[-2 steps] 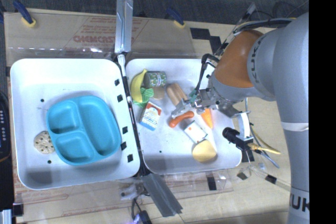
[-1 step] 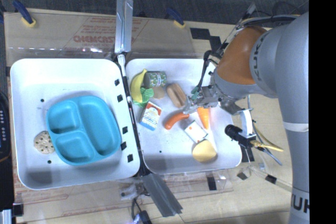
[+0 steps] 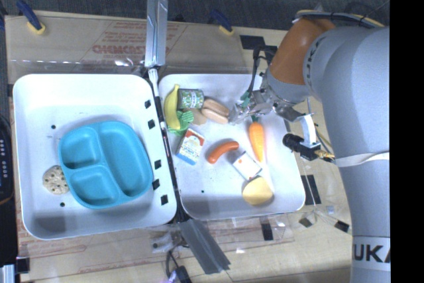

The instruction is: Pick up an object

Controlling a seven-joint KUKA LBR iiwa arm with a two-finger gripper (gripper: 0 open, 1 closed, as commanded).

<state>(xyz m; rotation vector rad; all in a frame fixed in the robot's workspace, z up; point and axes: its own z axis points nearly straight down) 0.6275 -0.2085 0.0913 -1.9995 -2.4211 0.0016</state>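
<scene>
The gripper (image 3: pixel 246 107) hung low in the right bin (image 3: pixel 291 199), just above the top end of the carrot (image 3: pixel 256 140). Whether it had closed on anything could not be told. The carrot lay on the bin floor, so lifting seemingly remained.

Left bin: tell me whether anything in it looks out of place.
One thing: a round cookie lies on the left bin's floor, beside the blue divided tray rather than in a compartment. Nothing looks spilled or damaged.
</scene>
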